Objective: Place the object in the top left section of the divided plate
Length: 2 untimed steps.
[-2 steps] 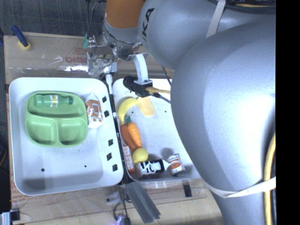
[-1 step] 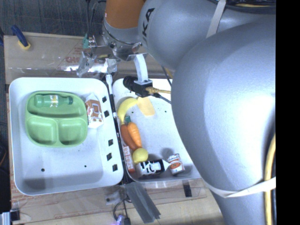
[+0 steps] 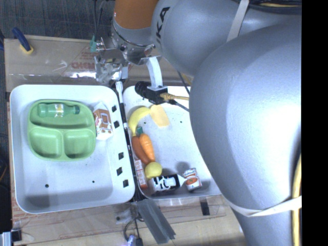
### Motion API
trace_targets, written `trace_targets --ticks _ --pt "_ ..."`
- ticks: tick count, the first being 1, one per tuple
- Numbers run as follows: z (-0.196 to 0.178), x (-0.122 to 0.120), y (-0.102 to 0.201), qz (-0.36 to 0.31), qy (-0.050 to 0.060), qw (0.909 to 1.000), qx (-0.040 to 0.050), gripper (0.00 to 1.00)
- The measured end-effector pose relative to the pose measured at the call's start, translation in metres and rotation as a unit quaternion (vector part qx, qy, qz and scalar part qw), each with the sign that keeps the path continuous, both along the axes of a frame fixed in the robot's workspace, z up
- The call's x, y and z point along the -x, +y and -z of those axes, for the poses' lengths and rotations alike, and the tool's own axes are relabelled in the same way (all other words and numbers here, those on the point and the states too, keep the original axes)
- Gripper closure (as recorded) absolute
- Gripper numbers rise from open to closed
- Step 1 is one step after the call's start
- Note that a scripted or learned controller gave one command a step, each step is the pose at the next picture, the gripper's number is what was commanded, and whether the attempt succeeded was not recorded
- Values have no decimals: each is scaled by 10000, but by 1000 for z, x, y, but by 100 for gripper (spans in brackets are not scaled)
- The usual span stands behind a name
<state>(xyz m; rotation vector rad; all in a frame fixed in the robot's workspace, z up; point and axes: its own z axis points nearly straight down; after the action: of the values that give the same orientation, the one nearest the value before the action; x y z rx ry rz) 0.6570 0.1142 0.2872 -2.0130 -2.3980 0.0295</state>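
A green divided plate (image 3: 38,142) lies in the left bin (image 3: 66,188), toward its upper left. A pale green bottle (image 3: 59,109) rests on its side in the plate's wide upper section. The two lower sections hold nothing. My gripper (image 3: 109,70) hovers over the far rim of the left bin, near its upper right corner, up and to the right of the plate. It is apart from the bottle, and I see nothing in it.
A small brown-and-white carton (image 3: 103,122) lies against the plate's right edge. The right bin (image 3: 179,147) holds a banana (image 3: 136,118), a carrot (image 3: 145,146), a lemon (image 3: 153,169), a black-and-white bottle (image 3: 165,183) and a small can (image 3: 191,179). The arm's bulk covers that bin's right side.
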Motion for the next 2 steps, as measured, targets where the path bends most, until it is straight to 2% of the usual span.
trace_targets --ticks 1,2 --pt "0 0 0 1 1 10000 0 0" --pt "-7 0 3 -63 30 10000 10 100"
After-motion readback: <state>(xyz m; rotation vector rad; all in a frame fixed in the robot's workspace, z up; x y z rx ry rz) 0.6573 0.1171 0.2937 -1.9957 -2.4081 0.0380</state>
